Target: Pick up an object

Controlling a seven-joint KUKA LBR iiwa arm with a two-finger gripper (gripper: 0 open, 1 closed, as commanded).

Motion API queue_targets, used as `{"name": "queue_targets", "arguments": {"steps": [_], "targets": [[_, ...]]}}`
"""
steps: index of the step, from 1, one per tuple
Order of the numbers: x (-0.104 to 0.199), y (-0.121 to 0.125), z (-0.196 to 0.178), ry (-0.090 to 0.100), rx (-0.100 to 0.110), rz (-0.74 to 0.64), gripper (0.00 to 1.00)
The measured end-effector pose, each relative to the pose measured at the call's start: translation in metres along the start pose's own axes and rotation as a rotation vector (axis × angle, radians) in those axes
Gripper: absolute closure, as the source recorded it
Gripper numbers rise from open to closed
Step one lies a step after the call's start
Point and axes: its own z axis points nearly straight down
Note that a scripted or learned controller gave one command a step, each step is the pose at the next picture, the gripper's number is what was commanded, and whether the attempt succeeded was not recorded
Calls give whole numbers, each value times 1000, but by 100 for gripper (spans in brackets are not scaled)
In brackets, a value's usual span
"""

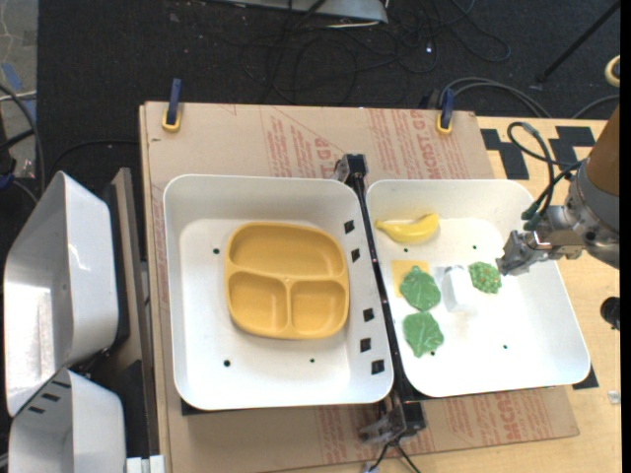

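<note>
Two white bins side by side. Left bin [187, 264]: a yellow divided tray [288, 279], lying flat. Right bin [552, 343]: banana [409, 228] near the back, two green leaves [421, 308] at centre-left, a clear cup [457, 289] beside them, broccoli [484, 277] just right of the cup. Arm enters from the right; gripper [515, 255] low over the right bin, tip just beside the broccoli, possibly touching. Cannot tell how the claw stands. Nothing seen held.

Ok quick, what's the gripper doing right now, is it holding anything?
Gripper: beside the green broccoli piece in the right bin; open or shut cannot be told, and no hold is visible.
</note>
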Motion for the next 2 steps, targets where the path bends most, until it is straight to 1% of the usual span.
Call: {"name": "queue_targets", "arguments": {"steps": [1, 2], "targets": [[43, 11, 9, 2, 5, -3, 100], [103, 12, 14, 3, 5, -5, 100]]}}
